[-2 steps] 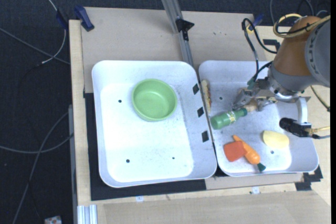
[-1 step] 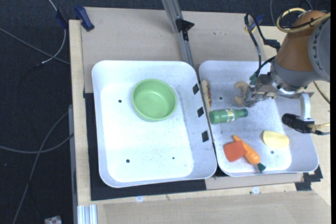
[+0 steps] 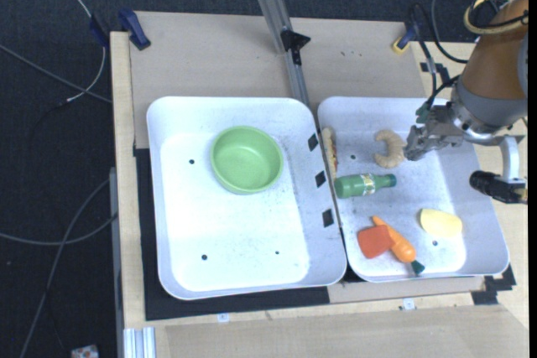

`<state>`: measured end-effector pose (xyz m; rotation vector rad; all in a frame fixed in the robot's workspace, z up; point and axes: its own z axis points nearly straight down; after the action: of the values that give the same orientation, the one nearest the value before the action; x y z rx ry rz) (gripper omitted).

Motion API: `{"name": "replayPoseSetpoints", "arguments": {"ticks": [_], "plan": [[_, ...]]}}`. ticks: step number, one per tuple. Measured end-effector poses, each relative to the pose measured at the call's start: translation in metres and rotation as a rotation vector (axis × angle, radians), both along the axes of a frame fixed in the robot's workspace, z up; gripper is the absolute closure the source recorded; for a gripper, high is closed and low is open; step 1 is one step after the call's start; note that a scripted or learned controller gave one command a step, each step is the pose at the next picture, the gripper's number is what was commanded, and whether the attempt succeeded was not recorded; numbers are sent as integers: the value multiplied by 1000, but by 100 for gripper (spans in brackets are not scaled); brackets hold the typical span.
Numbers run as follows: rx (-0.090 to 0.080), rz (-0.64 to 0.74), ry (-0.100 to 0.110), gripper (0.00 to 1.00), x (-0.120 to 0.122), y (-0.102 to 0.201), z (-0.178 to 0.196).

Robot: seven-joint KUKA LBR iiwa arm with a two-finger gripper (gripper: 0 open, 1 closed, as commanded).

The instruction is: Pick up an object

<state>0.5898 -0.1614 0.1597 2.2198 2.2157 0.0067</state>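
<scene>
The gripper [image 3: 417,145] hovers in the right bin [image 3: 491,243], just beside a tan curved piece [image 3: 388,148]. Whether it is open or closed cannot be told. A green bottle [image 3: 363,184] lies nearby.

Even, bright overhead light; the white bins [image 3: 168,147] glare slightly, shadows are soft and faint, and the picture is mildly grainy and soft throughout.

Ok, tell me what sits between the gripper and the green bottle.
Nothing visible does. The gripper hangs by the tan curved piece, which lies just above the line to the green bottle; bare bin floor lies between them.
</scene>
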Motion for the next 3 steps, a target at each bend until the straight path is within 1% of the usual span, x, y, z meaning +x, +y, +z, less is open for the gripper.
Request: {"name": "replayPoseSetpoints", "arguments": {"ticks": [1,2,3], "plan": [[0,2,-1,100,9,-5,62],[0,3,-2,100,11,-5,99],[7,7,15,100,-10,44,86]]}}
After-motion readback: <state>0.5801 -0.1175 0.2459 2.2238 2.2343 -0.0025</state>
